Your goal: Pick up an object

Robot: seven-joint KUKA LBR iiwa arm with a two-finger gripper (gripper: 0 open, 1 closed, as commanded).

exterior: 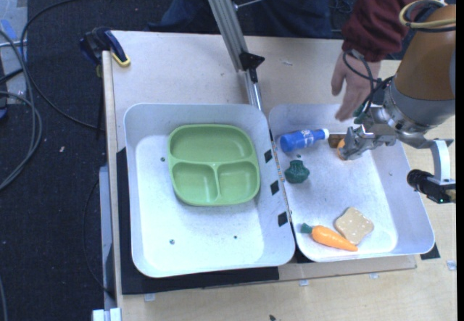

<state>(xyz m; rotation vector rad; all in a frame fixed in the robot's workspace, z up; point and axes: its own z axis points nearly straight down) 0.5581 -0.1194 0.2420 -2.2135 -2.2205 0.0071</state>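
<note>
My gripper [352, 147] hangs low over the far part of the right bin [406, 203]. A small brown and orange object [336, 142] lies right beside it on its left, touching or nearly touching. A blue bottle with a white cap [301, 139] lies on its side just left of that. Below the bottle sits a small dark green toy [296, 172]. An orange carrot [332, 238] and a tan slice of bread [353, 224] lie at the bin's near edge, well away from the gripper.
The left bin [145, 240] holds a green divided plate [214, 164]. A person's hand [351, 91] in a red sleeve reaches over the right bin's far edge, close behind the gripper. A metal pole [230, 22] slants up between the bins.
</note>
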